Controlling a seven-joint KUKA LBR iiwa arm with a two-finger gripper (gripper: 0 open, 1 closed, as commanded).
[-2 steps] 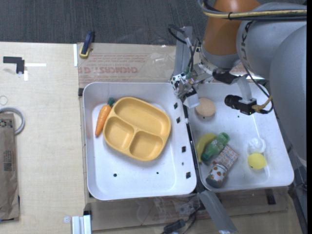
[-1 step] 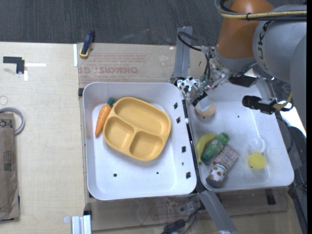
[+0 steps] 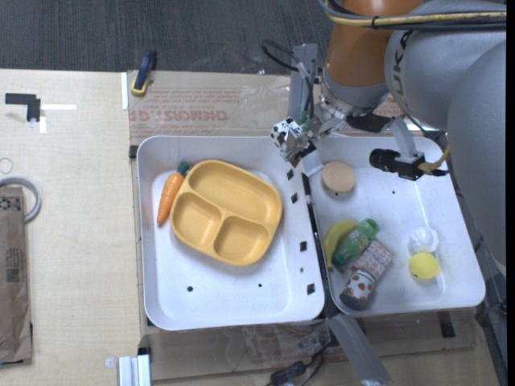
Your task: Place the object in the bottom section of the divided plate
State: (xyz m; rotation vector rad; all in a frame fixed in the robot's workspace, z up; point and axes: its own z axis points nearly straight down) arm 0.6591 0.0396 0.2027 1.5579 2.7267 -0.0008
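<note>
Claw above the rim between the two bins, clamped on a small black-and-white toy; carry step judged under way. The divided plate lies lower left in the left bin, carrot beside it. Next: travel to the plate's bottom section, lower, release

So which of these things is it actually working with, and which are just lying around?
In the job:
claw
black-and-white toy between its fingers
yellow plate

Lying about:
carrot
wooden disc
green bottle
banana
lemon
</note>
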